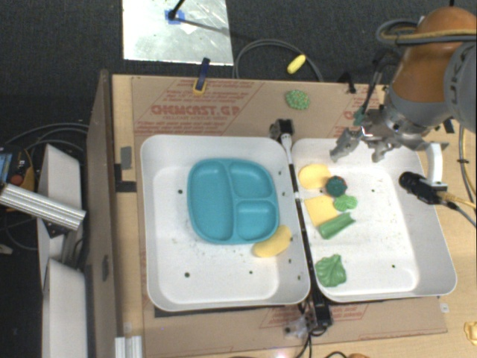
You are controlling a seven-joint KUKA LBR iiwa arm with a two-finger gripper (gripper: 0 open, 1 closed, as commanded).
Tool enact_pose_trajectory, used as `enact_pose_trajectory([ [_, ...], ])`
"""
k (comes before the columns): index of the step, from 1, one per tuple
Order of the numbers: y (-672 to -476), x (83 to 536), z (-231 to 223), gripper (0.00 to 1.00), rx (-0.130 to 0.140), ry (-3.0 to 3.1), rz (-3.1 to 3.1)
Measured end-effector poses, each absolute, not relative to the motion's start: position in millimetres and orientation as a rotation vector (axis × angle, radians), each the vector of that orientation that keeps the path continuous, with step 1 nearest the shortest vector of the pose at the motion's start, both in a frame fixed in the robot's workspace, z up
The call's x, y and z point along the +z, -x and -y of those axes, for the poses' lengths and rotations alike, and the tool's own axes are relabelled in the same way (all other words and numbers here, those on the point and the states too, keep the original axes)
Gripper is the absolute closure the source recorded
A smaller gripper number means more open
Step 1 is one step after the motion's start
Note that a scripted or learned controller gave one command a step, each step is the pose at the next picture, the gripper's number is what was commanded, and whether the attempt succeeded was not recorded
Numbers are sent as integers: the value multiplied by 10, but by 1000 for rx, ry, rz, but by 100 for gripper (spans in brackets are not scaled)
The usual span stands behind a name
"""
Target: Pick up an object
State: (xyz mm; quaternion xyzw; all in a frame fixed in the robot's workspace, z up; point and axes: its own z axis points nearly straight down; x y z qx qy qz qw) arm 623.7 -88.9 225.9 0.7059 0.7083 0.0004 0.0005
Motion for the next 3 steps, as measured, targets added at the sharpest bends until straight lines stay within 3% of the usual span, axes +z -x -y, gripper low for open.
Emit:
enact_pose_trajectory([
  [1, -6371, 775, 898, 0, 0, -2222, -2226],
  [2, -6396, 961, 903, 100, 7, -2217, -2220],
  [3, -5678, 2046, 1018, 100, 7, -2218, -2216],
])
